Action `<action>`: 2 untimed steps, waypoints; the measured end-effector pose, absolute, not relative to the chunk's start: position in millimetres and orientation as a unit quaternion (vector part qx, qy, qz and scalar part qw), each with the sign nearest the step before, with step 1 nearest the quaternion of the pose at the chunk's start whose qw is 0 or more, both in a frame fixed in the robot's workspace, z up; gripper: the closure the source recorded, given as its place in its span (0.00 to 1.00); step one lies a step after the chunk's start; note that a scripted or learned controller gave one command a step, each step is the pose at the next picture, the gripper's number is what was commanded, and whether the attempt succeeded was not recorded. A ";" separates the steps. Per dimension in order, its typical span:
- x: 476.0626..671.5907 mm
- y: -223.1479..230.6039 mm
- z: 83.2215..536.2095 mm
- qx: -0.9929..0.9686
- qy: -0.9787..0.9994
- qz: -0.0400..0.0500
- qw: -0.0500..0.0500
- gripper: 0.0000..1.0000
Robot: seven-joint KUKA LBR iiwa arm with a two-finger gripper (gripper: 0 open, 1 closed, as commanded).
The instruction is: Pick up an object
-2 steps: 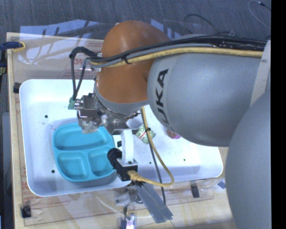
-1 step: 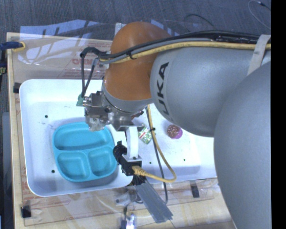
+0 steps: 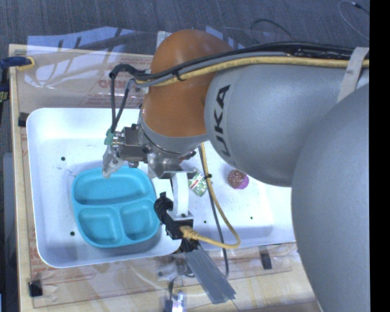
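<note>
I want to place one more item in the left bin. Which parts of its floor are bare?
In the left bin, bare floor runs along the far wall and down the left wall beside the blue divided tray. The near right is crowded: the tray, the tool at its far rim, and cables. In the right bin, floor around the small pink object is bare.
</note>
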State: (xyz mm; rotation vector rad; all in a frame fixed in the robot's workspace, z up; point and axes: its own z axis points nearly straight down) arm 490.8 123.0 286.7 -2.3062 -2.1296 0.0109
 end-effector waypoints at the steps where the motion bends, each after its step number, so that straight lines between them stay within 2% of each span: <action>1: 490.5 123.8 295.7 -0.732 -0.681 0.006 0.003 1.00; 2: 490.5 123.8 295.8 -0.732 -0.681 0.006 0.003 0.00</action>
